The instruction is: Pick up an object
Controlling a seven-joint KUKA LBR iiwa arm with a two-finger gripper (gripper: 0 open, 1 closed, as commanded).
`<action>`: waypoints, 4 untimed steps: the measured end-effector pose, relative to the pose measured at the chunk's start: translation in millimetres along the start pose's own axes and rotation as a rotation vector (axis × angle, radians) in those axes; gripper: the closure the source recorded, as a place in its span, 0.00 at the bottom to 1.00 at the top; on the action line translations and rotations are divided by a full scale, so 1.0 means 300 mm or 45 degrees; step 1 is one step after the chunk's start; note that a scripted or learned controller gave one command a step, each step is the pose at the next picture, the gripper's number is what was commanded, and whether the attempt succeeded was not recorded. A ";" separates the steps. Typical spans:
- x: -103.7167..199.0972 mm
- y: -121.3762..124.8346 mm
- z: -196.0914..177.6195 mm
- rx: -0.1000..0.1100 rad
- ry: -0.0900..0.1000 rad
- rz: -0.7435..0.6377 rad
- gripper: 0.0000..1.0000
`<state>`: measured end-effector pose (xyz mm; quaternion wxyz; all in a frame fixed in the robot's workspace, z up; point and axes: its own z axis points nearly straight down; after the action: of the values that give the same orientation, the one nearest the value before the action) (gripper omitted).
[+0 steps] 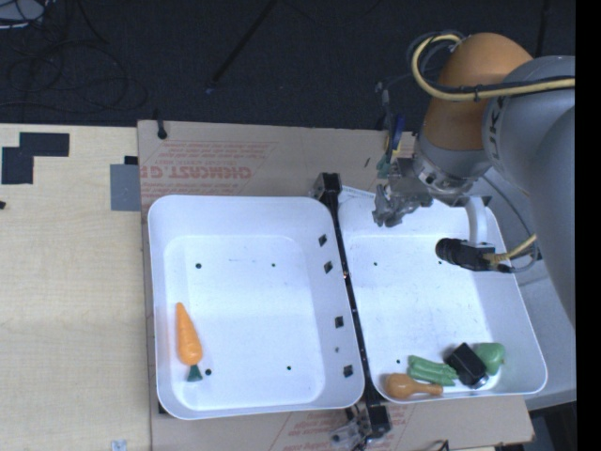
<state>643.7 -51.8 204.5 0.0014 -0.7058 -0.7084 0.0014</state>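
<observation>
An orange carrot [188, 336] with a green stub lies at the front left of the left bin [244, 216]. In the front right corner of the right bin [512, 294] sit a green pod-shaped toy [432, 370], an orange pear-shaped toy [409, 386], a black block [466, 364] and a green rounded piece [490, 353]. My gripper [390, 209] hangs over the back left corner of the right bin, far from all of these. Nothing shows between its fingers.
The two white bins stand side by side on a cardboard sheet [254, 158], split by a black divider [338, 280]. A black cylindrical part [465, 252] juts over the right bin's back right. The grey arm [526, 130] takes up the right side.
</observation>
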 end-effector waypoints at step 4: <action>0.325 -0.417 -0.720 -0.010 0.002 -0.005 1.00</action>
<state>519.3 45.1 420.9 -0.0006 -0.7043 -0.7099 -0.0020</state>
